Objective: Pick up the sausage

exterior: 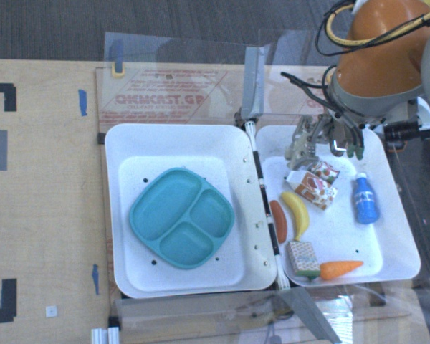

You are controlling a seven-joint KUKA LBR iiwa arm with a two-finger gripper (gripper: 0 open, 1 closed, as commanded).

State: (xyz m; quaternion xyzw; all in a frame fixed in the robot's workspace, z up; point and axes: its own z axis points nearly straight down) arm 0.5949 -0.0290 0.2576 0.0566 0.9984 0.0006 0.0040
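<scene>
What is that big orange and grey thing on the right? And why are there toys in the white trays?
That big thing is a robot arm. It is grey with an orange band, and it reaches in from the right. At its end is a gripper, a sort of metal hand with two fingers for picking things up.

The picture comes from one camera fixed above the bench, looking down.

There are two white trays. The left tray holds a blue plate with three sections. The right tray holds pretend food: a sausage, a banana, a carrot, a sponge block, a snack packet and a blue bottle.

The robot's job is to pick up the sausage. Right now the gripper hangs near the packet, and the sausage lies in the tray.
</scene>
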